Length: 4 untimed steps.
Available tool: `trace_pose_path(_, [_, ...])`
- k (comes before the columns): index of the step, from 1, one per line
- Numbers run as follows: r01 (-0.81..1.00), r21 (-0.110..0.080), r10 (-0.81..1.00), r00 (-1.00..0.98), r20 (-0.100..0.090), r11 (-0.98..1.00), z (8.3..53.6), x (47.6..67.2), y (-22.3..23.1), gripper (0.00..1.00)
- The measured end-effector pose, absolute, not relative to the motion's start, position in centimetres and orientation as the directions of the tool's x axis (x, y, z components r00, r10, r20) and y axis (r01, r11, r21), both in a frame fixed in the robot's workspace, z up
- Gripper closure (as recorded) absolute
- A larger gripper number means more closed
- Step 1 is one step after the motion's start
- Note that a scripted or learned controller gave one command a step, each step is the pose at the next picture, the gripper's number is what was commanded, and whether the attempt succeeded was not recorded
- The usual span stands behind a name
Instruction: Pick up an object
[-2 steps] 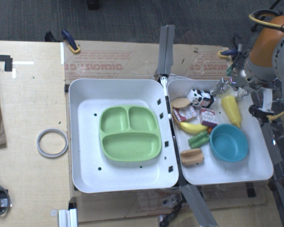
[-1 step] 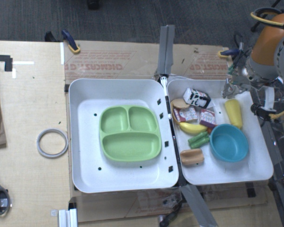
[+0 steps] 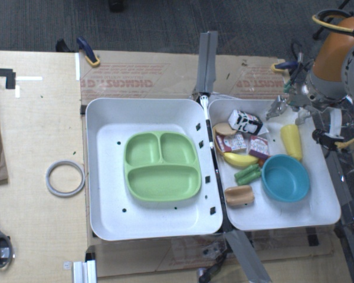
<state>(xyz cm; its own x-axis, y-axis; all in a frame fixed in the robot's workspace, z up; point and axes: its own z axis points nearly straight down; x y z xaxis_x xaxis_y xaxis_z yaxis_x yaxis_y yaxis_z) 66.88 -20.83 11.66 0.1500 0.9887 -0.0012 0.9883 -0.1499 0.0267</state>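
1. The two-finger gripper [image 3: 281, 107] on the grey arm with the orange band hangs at about one o'clock over the right-hand shallow white bin [image 3: 329, 202], near its far rim. Whether its jaws stand wide or narrow cannot be told at this size; nothing shows between them.
2. The candidates all lie in that bin: a yellow plastic corn-shaped piece [image 3: 291, 140] just at five o'clock from the gripper, a small black-and-white carton [image 3: 245, 122] at nine o'clock from it, a yellow toy banana [image 3: 239, 158], a green pod-shaped toy [image 3: 248, 174], a brown bread-roll toy [image 3: 239, 196] and a round blue plastic bowl [image 3: 285, 178].
3. The corn-shaped piece looks the best target: nearest, apart from the pile, with bare bin floor on both long sides.
4. Line the fingers across its narrow width, not its length, and descend straight.
5. Keep clear of the bowl's rim, which sits just at six o'clock from the piece's near end.
6. Avoid the crowded centre, where the banana, wrappers and pod touch and a closing grip would likely push them aside.
7. The green three-compartment plastic tray [image 3: 162, 165] in the left-hand bin is wide and flat, a poor pick.
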Motion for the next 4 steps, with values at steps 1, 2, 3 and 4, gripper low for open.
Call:
trace_pose_path(1, [0.988, 0.001, 0.988, 0.152, 0.005, -0.152, 9.3, 63.8, -20.5, 0.0])
trace_pose_path(2, [0.995, 0.002, 0.995, 0.098, 0.005, -0.098, 9.4, 61.3, -20.7, 0.0])
trace_pose_path(3, [0.997, 0.0, 0.997, -0.074, -0.001, 0.074, 13.4, 62.5, -15.1, 0.0])
trace_pose_path(4, [0.994, -0.003, 0.994, -0.106, 0.0, 0.106, 9.1, 58.5, -10.3, 0.0])
